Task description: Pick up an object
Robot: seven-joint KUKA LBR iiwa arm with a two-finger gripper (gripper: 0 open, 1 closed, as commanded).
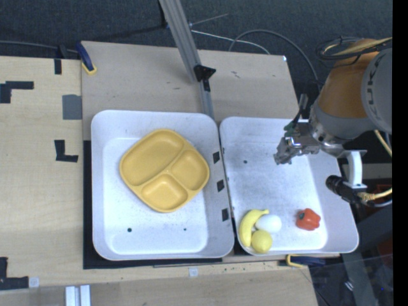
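A: Task's things? Lying in the right bin [331, 238], near its front edge. Banana [250, 222], white egg [270, 224] and yellow lemon [261, 241] packed together at the front left corner, touching each other. Red pepper [308, 219] apart from them, more to the right.

B: Direction of the banana?

A: Curved, long axis running roughly from the front left up to the back right, upper tip pointing toward the egg's top. Pepper roundish, no clear long axis; small stem side seems to face the back, hard to tell.

B: And the pincer [284, 155]?

A: Hanging over the back half of the same bin, under the grey arm [347, 101] with the orange band. Nothing visible between its fingers. Open or closed: cannot tell, too small and dark.

B: Relation to the things?

A: All four well apart from the pincer, toward the front. Pepper to the front and slightly right of it, banana group to the front and slightly left.

B: Left bin [105, 171]?

A: Holding a yellow divided plate [164, 169], turned at an angle.
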